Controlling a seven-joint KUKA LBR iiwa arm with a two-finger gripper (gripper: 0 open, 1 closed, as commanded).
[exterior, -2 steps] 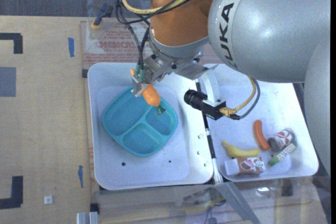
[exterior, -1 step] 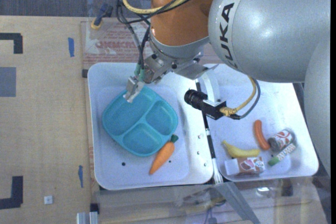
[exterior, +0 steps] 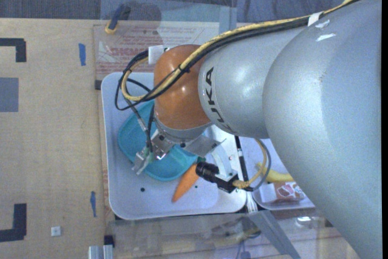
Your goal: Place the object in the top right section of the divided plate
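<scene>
Covering most of the right half of the view, the grey KUKA arm (exterior: 291, 88) with its orange band (exterior: 179, 91) hides much of the shallow white bin (exterior: 121, 191) beneath it. The claw (exterior: 145, 158) juts out from under the orange band toward the lower left, and its metal tip sits over the blue divided plastic plate (exterior: 130, 136). Whether the claw is released or clenched cannot be told, since the wrist blocks it. Most of the plate lies under the wrist, so its sections are hard to make out. Just to the lower right of the claw, an orange carrot-shaped object (exterior: 185, 184) lies tilted, its upper end at the plate's rim and its lower end on the bin floor. Farther right, a yellow object (exterior: 279, 177) and a red-and-white item (exterior: 290, 192) peek out below the arm, partly cut off.
</scene>
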